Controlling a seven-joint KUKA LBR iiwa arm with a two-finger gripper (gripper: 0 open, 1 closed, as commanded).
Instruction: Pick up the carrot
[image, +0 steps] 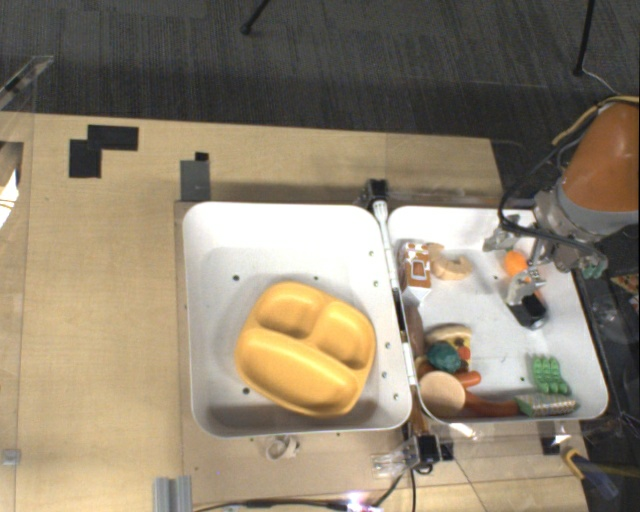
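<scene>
OK, single arm, so no question of which one is nearer. It reaches over the right bin (590, 345) from that bin's far right corner. The gripper (527, 302) hangs low inside the right bin, in its upper right part, close to the floor. Open or closed: cannot tell, the tip is just a dark blob from this angle.

The carrot (514, 263) I take to be the small bright orange piece in the same upper right part of the right bin. It sits tucked against the wrist hardware, toward the bin's back wall from the gripper tip. It's beside the tool, not visibly between the jaws, so I'm not calling it held. It could be lying on the bin floor or riding against the gripper body; unclear. Its long axis is also unclear, since only a short stub of orange shows.

My judgement: the grasp isn't confirmed. The move hinges on that offset, with the carrot lying a little toward the back wall and toward the right bin's centre from the tip. The tip needs to shift that way before closing.

Clutter sits along the right bin's front and left sides, well apart from the carrot.
</scene>
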